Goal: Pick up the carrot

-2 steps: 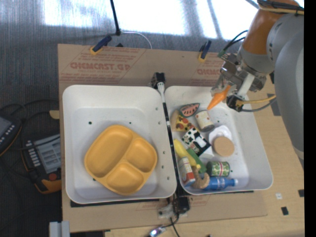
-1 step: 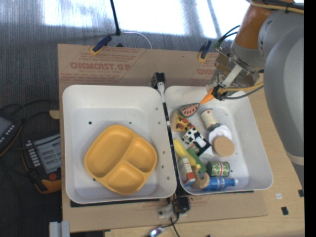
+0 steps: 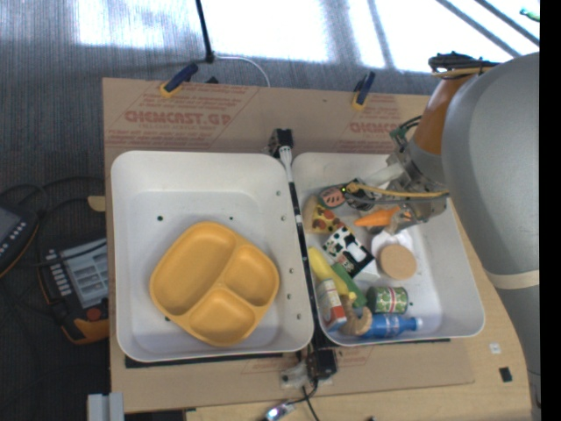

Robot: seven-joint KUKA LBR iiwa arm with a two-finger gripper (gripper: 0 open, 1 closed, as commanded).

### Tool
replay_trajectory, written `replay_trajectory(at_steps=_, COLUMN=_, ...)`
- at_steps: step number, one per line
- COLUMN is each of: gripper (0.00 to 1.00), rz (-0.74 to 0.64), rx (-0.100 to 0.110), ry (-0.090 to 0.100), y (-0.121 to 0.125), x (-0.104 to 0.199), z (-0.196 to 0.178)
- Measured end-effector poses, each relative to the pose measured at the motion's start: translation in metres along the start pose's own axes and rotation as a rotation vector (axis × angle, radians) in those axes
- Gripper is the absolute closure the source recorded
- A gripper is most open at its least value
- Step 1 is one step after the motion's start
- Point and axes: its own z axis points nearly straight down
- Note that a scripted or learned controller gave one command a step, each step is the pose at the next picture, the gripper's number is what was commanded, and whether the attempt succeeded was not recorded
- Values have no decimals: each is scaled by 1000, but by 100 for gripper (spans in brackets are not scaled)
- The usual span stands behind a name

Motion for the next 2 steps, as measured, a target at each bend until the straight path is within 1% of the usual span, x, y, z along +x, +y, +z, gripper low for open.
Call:
replay_trajectory(at_steps=1, gripper=0, rz=0, rx=4, ry=-8, y=-1, x=-2, z=5)
replay_trajectory(at_steps=2, gripper=0, rz=42, rx=3, ry=-8, y=-15, x=48, z=43)
